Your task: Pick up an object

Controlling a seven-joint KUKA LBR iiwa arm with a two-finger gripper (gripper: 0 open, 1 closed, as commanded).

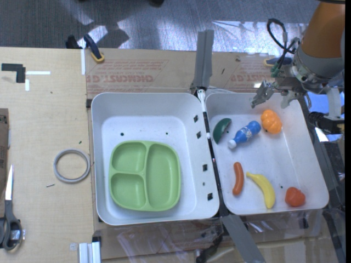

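Note:
The right bin (312,163) holds several toy items: an orange fruit (271,121), a blue and white bottle (245,134), a dark green piece (221,129), a red sausage (237,178), a yellow banana (263,188) and a red fruit (295,196). My gripper (272,99) hangs over the bin's far edge, just beyond the orange fruit. It is open, its fingers spread apart with nothing between them.
The left bin (104,147) holds a green divided plate (146,175). Left of the bins, a grey ring (71,165) and scissors (11,223) lie on the bench. Cables hang by the arm at the upper right.

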